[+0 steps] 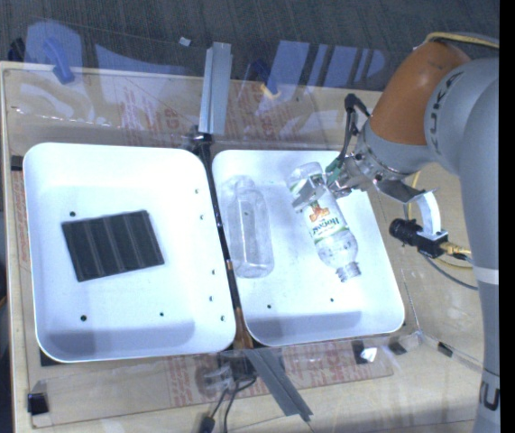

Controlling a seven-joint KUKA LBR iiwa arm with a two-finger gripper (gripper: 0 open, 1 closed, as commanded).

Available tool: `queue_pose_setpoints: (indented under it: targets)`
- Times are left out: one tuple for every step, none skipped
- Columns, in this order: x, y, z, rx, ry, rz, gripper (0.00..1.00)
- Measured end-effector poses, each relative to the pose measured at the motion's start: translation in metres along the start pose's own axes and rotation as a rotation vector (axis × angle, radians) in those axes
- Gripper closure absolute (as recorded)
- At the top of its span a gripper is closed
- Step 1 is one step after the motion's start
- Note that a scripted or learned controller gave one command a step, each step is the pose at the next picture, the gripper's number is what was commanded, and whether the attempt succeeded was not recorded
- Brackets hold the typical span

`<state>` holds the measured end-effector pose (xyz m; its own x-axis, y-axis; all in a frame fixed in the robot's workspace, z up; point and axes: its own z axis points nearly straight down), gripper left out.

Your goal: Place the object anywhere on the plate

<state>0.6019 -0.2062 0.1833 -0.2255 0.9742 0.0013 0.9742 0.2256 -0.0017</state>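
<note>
Pale wood table (104, 391) sat on dark carpet (239, 7) across the frame's top; gripper (322, 186) met the labelled bottle (329, 228) right of centre, grip honestly unclear.

bins (113, 162) white | plate (113, 244) dark grey (ribbed) | bottle (327, 224) clear, orange-green label

A: What carries everything?
B: Pale wooden surface (104, 382), printed sheet taped over it.
A: And directly on the surface?
B: Two shallow white bins, side by side, touching: left bin (32, 242), right bin (379, 318). A metal bar (213, 88) at the far edge, another metal bar (280, 388) at the near edge
</note>
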Motion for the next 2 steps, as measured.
queue_pose_setpoints:
  targets:
    - [0.059,0.037,-0.052,0.000,-0.001,0.423,1.00]
    - [0.136,0.087,-0.007,0.004,0.001,0.533,1.00]
